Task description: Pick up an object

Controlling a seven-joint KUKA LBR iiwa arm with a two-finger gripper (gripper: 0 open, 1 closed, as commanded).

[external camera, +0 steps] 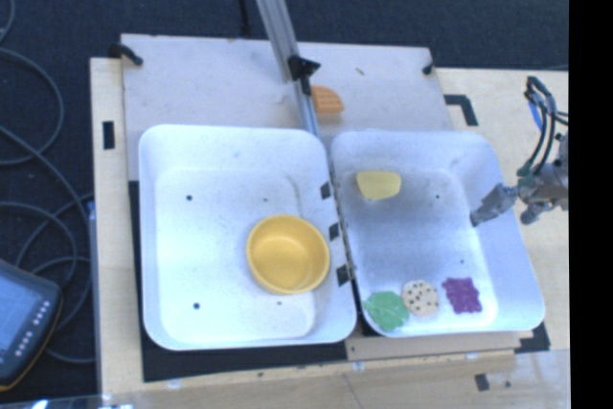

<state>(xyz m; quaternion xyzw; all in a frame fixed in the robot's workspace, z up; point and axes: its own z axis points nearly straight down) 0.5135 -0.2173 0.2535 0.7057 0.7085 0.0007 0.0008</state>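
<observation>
In the camera view we look down on two shallow white bins set side by side on the bench. The left bin (172, 158) holds a yellow bowl (287, 253), sitting upright near its right wall. The right bin (498, 273) holds four small things: a pale yellow piece (378, 184) near the far end, and along the near wall a row of a green piece (386, 309), a speckled cookie-like piece (420, 298) and a purple piece (463, 294). The three in the row lie close together, the green one almost in the corner; we judge that crowding against the wall would make any of them awkward to take from above.

An orange object (327, 101) lies outside the bins on the board behind them, just beside the slanted metal rail (273, 5).

The gripper (498, 203) reaches in from the right and sits over the right bin's right rim. We see a grey finger-like part pointing toward the bin's inside, but we cannot tell how wide the claw stands, and nothing shows in its hold. It is well apart from every piece.

The task names no particular object, so any of these could serve. We judge the pick not yet begun. The pale yellow piece looks the easiest choice to us, since it lies alone with bare floor on all sides.
</observation>
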